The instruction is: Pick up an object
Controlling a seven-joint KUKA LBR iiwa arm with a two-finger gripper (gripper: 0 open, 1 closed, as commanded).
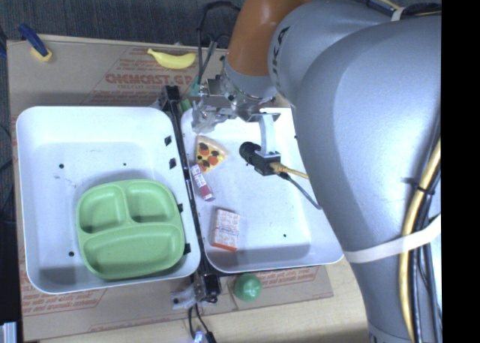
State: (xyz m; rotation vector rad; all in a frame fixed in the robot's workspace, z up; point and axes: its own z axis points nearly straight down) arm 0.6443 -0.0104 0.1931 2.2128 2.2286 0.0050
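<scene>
The big grey arm (360, 109) reaches in from the right. Its gripper (206, 118) hangs over the far end of the right bin (300, 248), just above a pizza slice toy (209, 154). I cannot tell how the claw stands. The left bin (45, 139) holds a green tray (131, 227). The cardboard (112, 79) under the bins has red writing that looks like "CHEMCAST". Near the pizza lie a small orange box (225, 229) and a little red tube (202, 184).

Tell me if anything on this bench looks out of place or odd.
Two things lie outside the bins: a yellow banana on the cardboard behind the left bin, and a green ball on the bench in front of the right bin. The rest, including the green divided plate, sits inside the bins.
</scene>
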